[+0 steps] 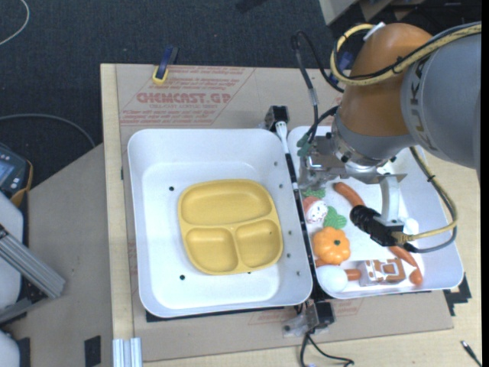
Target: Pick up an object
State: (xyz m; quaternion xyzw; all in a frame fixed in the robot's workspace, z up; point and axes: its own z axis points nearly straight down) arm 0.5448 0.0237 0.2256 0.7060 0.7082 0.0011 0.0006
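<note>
The gripper hangs low at the right bin's left edge, just above a small toy; its opening cannot be told.

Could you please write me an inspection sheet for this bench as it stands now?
Surface: wooden bench bearing two white bins side by side, the left bin and the right bin.
Job's things: in the right bin, an orange pumpkin toy, a white egg, a green piece, an orange sausage and a flat printed pack.
Clutter: yellow divided plate in the left bin; blue and yellow clip at the bench's far edge.
Claw: the claw is low over the right bin's near-left part; finger state unclear.
Cables: black cables run to the arm.
Surroundings: dark carpet.
</note>
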